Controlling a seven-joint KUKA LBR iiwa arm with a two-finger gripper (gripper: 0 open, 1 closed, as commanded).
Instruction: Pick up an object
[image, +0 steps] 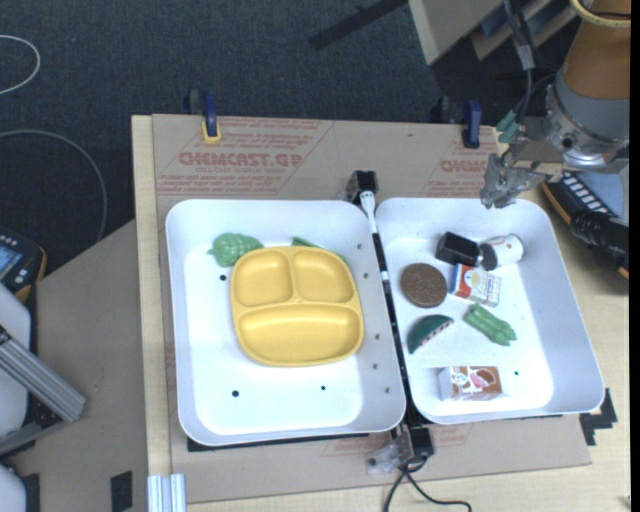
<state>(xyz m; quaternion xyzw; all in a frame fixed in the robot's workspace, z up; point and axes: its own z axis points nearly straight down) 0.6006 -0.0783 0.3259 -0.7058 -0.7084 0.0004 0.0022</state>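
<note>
We see the hand (497, 192) at about one o'clock in the view, hanging over the far rim of the right bin (570, 330); whether it is apart or together we cannot tell, and nothing shows clamped in it. The arm (598, 70) comes in from the upper right, its orange band above the grey wrist.

The pickable things all lie in the right bin. Toward twelve o'clock of that bin sits a small black block (458, 247), with a white bottle (504, 248) just beside it at three o'clock. Below them a brown round disc (424, 284) rests near the bin's left wall, and a small red and white carton (480, 287) lies just beside it at three o'clock. Further toward six o'clock we find a watermelon slice toy (429, 331), dark green with a red edge, and a green vegetable toy (490, 324) near it at three o'clock. Nearest the front rim lies a flat printed packet (470, 381).

The left bin (200, 390) carries a yellow divided plate (296, 304) at its middle. A green leafy toy (234, 247) touches the plate's edge at ten o'clock.

Both bins rest on a brown board (300, 155) clamped to the bench.
</note>
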